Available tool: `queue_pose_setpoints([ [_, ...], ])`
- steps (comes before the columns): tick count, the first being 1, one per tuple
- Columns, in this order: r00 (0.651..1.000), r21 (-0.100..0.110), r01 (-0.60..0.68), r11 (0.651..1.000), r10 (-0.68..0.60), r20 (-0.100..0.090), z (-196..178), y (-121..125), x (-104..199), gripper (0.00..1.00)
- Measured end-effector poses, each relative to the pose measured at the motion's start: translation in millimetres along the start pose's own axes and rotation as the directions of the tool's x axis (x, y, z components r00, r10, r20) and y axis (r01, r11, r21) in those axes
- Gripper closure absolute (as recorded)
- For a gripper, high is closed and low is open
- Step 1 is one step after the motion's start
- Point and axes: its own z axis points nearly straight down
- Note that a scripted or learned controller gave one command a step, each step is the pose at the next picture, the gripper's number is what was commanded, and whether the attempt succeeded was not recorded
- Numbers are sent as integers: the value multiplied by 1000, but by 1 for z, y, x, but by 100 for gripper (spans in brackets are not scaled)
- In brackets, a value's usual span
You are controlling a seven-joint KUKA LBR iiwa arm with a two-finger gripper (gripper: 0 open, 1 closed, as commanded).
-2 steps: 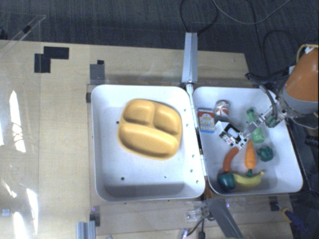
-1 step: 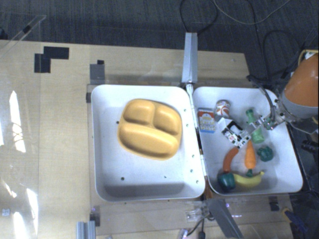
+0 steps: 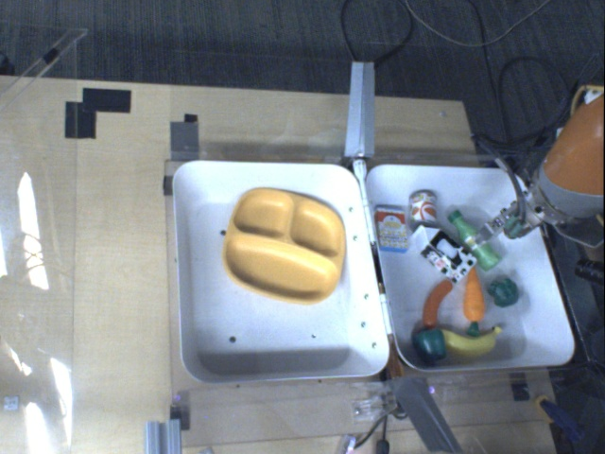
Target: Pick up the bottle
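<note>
Right bin (image 3: 558,339), near edge: banana (image 3: 470,340) lying crosswise, with a dark green piece (image 3: 430,343) at its left end. Just beyond these are a carrot (image 3: 473,296), a red-orange piece (image 3: 437,301) and a round dark green item (image 3: 503,291).

Mid bin: a black-and-white object (image 3: 449,256) sits against the left flank of the bottle (image 3: 473,241). The bottle is green and lies on its side near the middle of the right bin. Its long axis runs on a diagonal, from far-left to near-right, and the paler end points near-right.

The gripper (image 3: 506,223) comes in from the right on the single arm. It stands just to the right of the bottle and a little farther back, close to the bottle's right flank. Whether they touch cannot be read at this resolution. Gripper state: cannot tell, since the tip is too small and blurred. Nothing is visibly held.

Judgement: the bottle lies left and slightly nearward of the gripper, so the coming move is probably a short shift that way plus a descent. The grasp should close across the diagonal axis, not along it. The black-and-white object crowds the far side of that grasp.

Farther back: a can (image 3: 423,206) and a red-and-white carton (image 3: 392,230) stand apart from the bottle. The left bin (image 3: 189,253) holds a yellow moulded piece (image 3: 284,244)
</note>
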Motion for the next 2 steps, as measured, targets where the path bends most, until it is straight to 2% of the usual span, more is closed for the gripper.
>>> queue_pose_setpoints([
  [1, 994, 4, -108, 994, 108, 10, 11, -21, 21, 100],
  [2, 994, -2, -106, 994, 106, 14, 1, -18, 20, 100],
])
